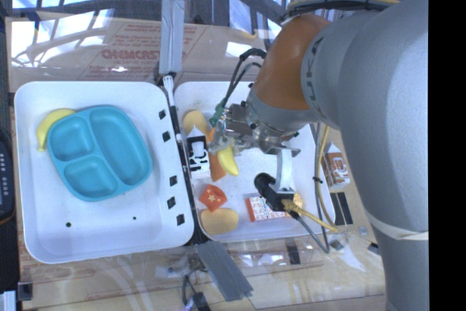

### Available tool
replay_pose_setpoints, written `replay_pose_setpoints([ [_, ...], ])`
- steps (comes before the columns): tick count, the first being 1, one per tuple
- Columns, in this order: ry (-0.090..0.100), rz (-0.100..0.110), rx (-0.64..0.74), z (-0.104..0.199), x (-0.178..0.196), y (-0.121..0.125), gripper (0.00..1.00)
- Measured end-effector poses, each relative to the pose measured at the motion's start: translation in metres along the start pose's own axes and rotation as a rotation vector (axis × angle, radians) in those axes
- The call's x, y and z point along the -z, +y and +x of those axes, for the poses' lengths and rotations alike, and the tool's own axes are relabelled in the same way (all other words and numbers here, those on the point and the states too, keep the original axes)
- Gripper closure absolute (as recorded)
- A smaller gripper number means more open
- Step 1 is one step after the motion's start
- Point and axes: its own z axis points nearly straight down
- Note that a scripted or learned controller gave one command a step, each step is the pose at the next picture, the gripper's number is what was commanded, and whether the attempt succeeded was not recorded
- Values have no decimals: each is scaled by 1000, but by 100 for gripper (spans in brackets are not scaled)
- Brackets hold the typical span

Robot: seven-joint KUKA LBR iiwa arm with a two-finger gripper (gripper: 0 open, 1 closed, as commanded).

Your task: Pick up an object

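two shallow white bins are seen from above, side by side on a table. the left bin (44, 229) holds one blue divided plate (98, 151) with three compartments, and one yellow banana (49, 124) is tucked against the plate's upper left edge.

the right bin (191, 89) is crowded with small items: one pale yellow piece (194, 120) near the top, one orange wedge (217, 167), one small yellow banana-like piece (228, 162) touching that wedge, one red block (212, 197) with a yellow mark, one tan rounded piece (220, 220) at the lower edge, and one small red and white box (259, 209).

the grey arm with its orange band (291, 62) reaches in from the right and covers much of the right bin. the pincer (222, 129) is placed low over the cluster of the orange wedge and the yellow piece. whether it is open or closed cannot be told, and nothing can be confirmed as gripped.

the step in hand is judged to be the approach to a grasp. a single item should be singled out, probably the yellow piece or the orange wedge just below the pincer. because these two touch, the grasp is best centred on one of them, so that the other is not pushed aside or caught as well. the lift should be made straight up, clear of the bin wall.
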Motion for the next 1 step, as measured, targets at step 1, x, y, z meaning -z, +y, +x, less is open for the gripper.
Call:
replay_pose_setpoints([
  [1, 0, 6, 135, -57, -19, 8, 100],
])
